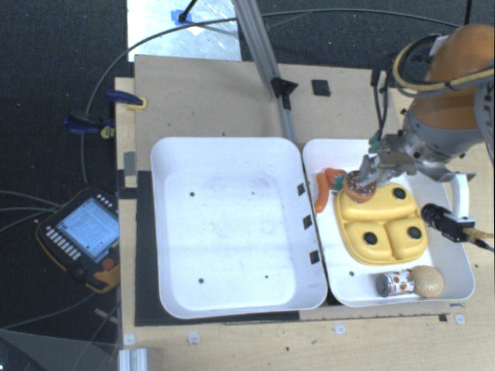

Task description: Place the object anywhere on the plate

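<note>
Three-compartment yellow plastic plate (381, 222) in rt bin; pincer (362, 179) over its far-left corner, grip state unclear.

Gripper (362, 181) above yellow plate (383, 226)

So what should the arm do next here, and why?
Probably lower a little and let go. The gripper hovers at the top left corner of the yellow plate with a small brown round thing at its tip, seemingly over the plate's rim, so releasing might land it there.
</note>
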You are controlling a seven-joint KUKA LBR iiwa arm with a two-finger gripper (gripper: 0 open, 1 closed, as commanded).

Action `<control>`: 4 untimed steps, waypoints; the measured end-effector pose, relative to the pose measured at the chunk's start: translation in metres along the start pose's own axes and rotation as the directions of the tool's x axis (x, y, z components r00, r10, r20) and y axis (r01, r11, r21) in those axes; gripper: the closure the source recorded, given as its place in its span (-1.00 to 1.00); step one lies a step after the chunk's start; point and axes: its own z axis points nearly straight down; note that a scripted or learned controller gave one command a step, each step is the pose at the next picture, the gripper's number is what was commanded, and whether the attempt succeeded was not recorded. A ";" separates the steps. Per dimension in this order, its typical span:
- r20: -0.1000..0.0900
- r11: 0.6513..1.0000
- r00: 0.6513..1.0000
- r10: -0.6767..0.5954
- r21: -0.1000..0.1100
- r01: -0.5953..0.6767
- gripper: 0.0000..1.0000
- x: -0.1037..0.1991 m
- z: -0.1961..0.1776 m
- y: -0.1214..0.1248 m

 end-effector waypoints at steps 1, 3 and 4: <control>-0.001 1.000 1.000 0.000 0.001 0.000 1.00 0.049 -0.003 -0.007; -0.001 1.000 1.000 0.000 0.003 0.000 1.00 0.155 0.019 -0.021; -0.001 1.000 1.000 0.001 0.004 -0.001 1.00 0.201 0.035 -0.029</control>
